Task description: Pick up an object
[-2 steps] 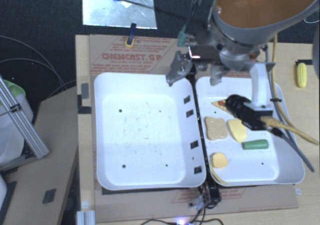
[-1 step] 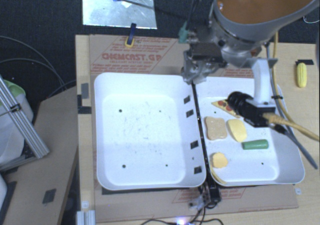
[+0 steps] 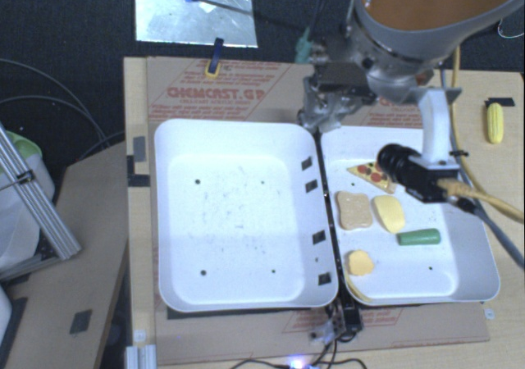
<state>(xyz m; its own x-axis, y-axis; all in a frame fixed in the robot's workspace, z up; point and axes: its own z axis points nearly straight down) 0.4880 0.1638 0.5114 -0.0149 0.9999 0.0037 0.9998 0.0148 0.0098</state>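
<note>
The right bin [image 3: 467, 277] holds several small toy foods: a pizza slice [image 3: 371, 172], a tan slice of bread [image 3: 354, 210], a pale yellow piece [image 3: 390, 213], a green pod-shaped piece [image 3: 418, 237] and a small yellow lump [image 3: 359, 262]. My gripper [image 3: 321, 119] hangs over the back rim where the two bins meet, above and behind the food and touching none of it. Nothing shows between its fingers.
The left bin [image 3: 172, 277] lies beside the right one on a cardboard sheet [image 3: 246, 88]. A black cylinder on a white bracket [image 3: 404, 164] juts over the right bin near the pizza slice. A yellow corn toy [image 3: 494, 122] lies outside the bins at far right.
</note>
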